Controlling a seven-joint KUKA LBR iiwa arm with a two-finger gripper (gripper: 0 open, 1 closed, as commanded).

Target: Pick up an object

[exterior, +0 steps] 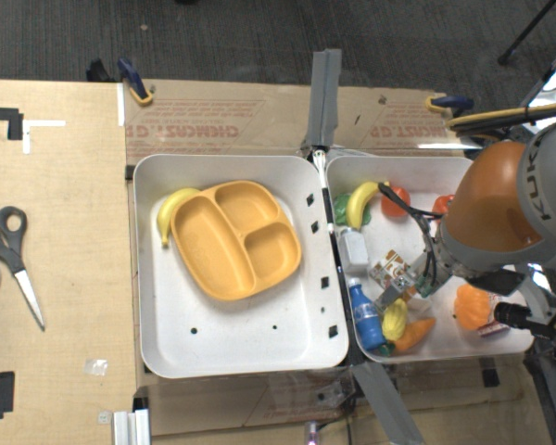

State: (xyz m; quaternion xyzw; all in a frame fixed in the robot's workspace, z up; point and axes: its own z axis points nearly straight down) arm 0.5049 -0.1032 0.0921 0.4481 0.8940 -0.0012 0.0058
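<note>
Overhead, the arm's fingers [398, 284] dip into the crowded right bin [463, 349], beside a blue bottle [364, 315] and small yellow toy [395, 320]; their grip state is unreadable. Tight clutter could deflect the grab.

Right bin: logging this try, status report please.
Gripper low in right white bin. Jaws' state unclear. Small brown-and-white packet at its tip. Blue bottle, yellow toy crowd close.

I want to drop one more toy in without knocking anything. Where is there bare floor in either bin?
The left bin has bare floor along its near edge and right side, past the orange divided plate and the banana beside it. The right bin is crowded: the blue bottle, carrot and other toys pack it under the arm.
</note>
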